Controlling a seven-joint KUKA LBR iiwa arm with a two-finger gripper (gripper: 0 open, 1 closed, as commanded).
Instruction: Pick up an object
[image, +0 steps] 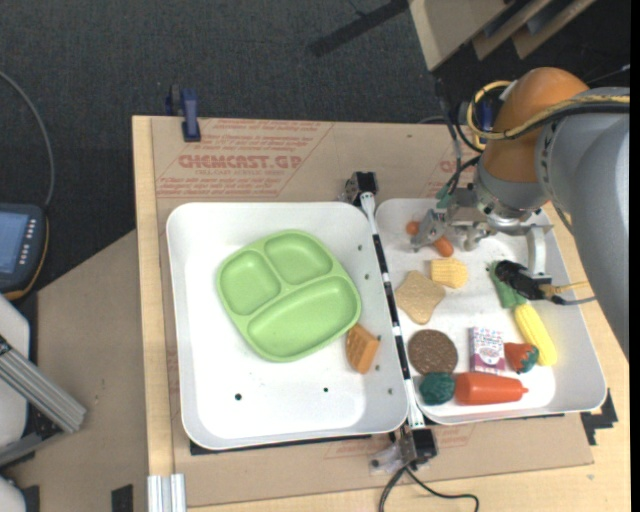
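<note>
An orange carrot (490, 388) lies at the right bin's (580, 385) front; the claw's (447, 232) opening cannot be told.

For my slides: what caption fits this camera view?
KUKA arm's gripper low in the right bin of toy food; green divided plate left.

— What is under the table (250, 160)?

— A dark grey floor (90, 60). It looks like carpet. A thin black cable (38, 120) curves across it on the left.

— What is the table like?

— It is light brown, with red letters printed near the far edge. A small blue clamp (186, 112) sits on that edge.

— Anything else around?

— A device with a blue screen (20, 245) is at the left. A grey metal bar (40, 385) lies below it. Tan boards (480, 30) stick in at the top right.
</note>
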